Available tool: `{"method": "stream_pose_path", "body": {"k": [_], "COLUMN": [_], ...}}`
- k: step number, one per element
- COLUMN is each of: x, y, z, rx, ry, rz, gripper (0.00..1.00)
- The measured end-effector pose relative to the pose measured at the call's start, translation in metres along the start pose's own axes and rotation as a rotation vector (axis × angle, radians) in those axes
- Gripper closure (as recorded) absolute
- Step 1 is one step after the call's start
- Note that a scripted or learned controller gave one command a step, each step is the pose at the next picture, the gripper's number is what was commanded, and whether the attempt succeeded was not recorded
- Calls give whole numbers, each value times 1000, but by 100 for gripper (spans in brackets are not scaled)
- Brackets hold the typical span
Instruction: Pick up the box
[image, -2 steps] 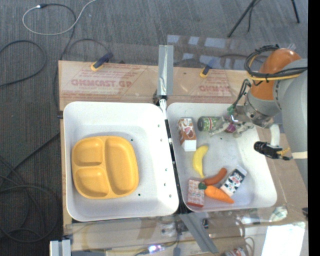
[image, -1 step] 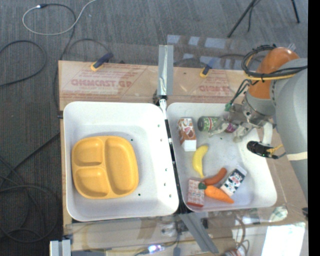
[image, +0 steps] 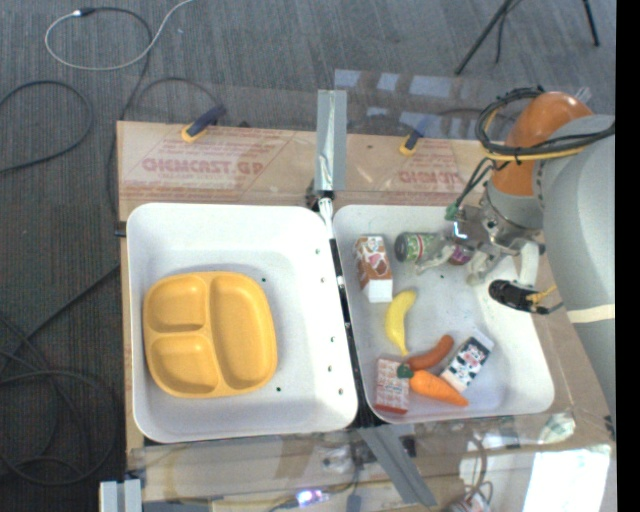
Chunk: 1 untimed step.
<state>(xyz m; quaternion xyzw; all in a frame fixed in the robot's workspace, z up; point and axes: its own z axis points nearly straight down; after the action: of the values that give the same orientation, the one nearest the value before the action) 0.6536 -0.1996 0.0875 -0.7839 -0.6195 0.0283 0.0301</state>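
Observation:
Several items lie in the right bin (image: 520, 330). A red-brown and white carton-like box (image: 373, 265) lies at the bin's upper left. A small black and white box (image: 467, 362) lies near the lower right, beside a sausage (image: 432, 352). A flat red packet (image: 392, 385) rests at the bottom edge. My gripper (image: 466, 248) is low at the bin's upper right, right against the end of a dark tin (image: 420, 246) lying on its side. It is well away from both boxes.
A banana (image: 400, 318) lies mid-bin and a carrot (image: 437, 387) lies by the red packet. The left bin (image: 300, 240) holds a yellow divided plate (image: 210, 332). The arm's grey body (image: 590, 230) hangs over the right bin's right side.

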Motion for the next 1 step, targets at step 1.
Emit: {"method": "stream_pose_path", "body": {"k": [1], "x": [1], "y": [1], "z": [2], "rx": [7], "ry": [15], "rz": [204], "gripper": [0]}}
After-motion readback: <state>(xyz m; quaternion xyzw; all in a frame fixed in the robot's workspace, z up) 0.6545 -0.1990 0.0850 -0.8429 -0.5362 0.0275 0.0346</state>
